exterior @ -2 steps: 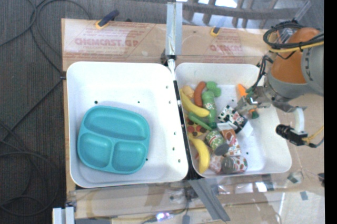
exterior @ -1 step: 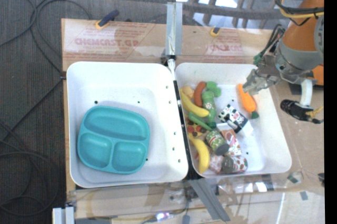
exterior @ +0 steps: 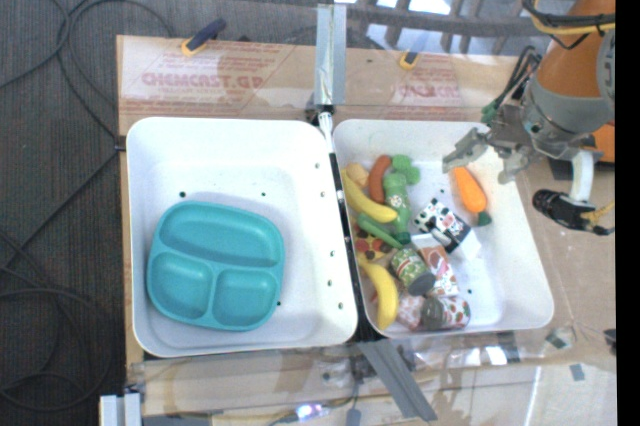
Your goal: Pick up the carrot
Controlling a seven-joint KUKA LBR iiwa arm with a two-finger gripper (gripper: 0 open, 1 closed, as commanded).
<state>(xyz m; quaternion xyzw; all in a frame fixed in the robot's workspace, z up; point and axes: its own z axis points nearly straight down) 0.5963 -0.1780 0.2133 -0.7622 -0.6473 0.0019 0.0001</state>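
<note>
Evidently the approach step is in hand: the pincer (exterior: 488, 154) is seen hanging spread wide over the far right part of the right bin (exterior: 530, 254), with nothing between its fingers (exterior: 462, 152). The carrot (exterior: 469, 191) is found just below and between the two fingertips in the view, lying on the bin floor with its green end turned away from the pincer; whether a fingertip already touches it cannot be told. Just past the carrot's green end, a black-and-white toy (exterior: 441, 222) is set. Further off to the pincer's left, a red sausage (exterior: 378, 176) and a banana (exterior: 366, 201) are heaped with other toy foods. For the next move, a straight descent is judged to be called for, so that the carrot is straddled across its width before closing. The pincer's height above the carrot is hard to make out from this slant, and the arm (exterior: 578, 64) is cut off at the frame's edge.
</note>
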